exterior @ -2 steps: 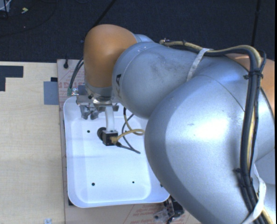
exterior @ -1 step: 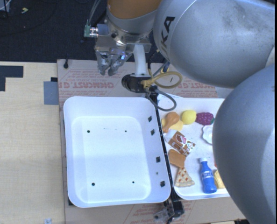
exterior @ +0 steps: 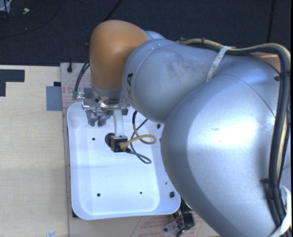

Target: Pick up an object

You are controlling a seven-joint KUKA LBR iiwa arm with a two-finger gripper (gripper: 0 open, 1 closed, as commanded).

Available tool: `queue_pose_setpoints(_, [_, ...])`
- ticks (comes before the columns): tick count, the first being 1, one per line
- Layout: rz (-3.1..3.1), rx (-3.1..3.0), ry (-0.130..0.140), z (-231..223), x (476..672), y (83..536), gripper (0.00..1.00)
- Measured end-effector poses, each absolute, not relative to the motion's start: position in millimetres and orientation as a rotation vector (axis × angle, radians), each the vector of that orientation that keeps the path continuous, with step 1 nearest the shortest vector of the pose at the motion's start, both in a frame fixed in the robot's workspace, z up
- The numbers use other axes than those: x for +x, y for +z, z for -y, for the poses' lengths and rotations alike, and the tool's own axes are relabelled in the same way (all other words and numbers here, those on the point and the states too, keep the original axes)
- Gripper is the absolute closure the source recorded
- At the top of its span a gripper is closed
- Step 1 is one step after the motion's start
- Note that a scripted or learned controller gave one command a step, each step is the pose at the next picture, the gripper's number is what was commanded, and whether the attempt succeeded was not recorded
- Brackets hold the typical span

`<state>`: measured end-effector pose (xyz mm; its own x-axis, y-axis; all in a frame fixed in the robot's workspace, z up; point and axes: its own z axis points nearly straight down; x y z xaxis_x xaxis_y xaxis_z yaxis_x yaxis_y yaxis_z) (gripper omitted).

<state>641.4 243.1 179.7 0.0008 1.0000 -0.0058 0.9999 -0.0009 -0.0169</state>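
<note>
hanging over the upper left corner of the shallow white plastic bin (exterior: 87,191), the two-finger metal gripper (exterior: 100,117) sits just below the rounded orange band (exterior: 111,53) of the bulky grey robot arm (exterior: 210,132). whether it is open or closed i cannot tell, and i can make out nothing in its grasp. where the object lies i cannot tell either. left of the bin lies a pale wooden board (exterior: 27,157) with dark grey patches (exterior: 52,98).
</note>
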Motion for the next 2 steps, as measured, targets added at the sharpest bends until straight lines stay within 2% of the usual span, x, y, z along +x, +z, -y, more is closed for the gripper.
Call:
queue_pose_setpoints(1, [2.226,-2.224,-0.015,-243,646.6,363,1.0])
queue_pose_setpoints(2, [2.213,-2.217,0.031,-242,640.8,188,1.0])
